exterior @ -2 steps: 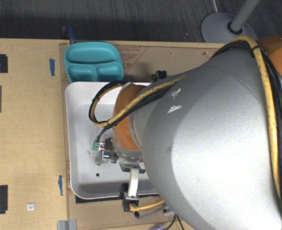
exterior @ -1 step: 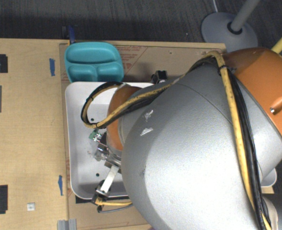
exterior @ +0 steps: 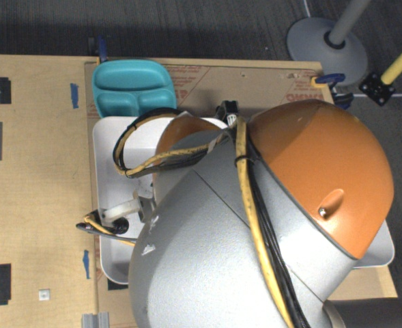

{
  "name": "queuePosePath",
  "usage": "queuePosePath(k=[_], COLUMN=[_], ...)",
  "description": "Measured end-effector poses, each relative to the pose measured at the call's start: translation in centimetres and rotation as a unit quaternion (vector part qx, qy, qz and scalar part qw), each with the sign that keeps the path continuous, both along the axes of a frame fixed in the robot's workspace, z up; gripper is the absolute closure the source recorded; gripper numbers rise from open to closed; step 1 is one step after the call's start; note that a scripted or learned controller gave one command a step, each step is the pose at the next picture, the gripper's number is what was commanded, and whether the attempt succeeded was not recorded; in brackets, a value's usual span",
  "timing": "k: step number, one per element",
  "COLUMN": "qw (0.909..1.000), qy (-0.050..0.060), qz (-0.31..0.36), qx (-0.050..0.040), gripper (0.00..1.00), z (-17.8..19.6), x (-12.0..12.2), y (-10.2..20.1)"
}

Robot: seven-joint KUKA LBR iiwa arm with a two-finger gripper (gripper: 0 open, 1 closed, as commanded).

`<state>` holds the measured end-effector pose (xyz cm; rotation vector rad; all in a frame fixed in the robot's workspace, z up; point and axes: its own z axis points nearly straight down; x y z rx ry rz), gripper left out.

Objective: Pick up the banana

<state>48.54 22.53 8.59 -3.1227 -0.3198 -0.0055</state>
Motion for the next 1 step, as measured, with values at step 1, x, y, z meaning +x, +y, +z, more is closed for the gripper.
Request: queuePosePath(k=[1], qw=[1.0], qy=[-0.001], qz=[-0.001], qx=[0.0], gripper=[1.0], z=[1.02], x=[0.09], y=[0.0])
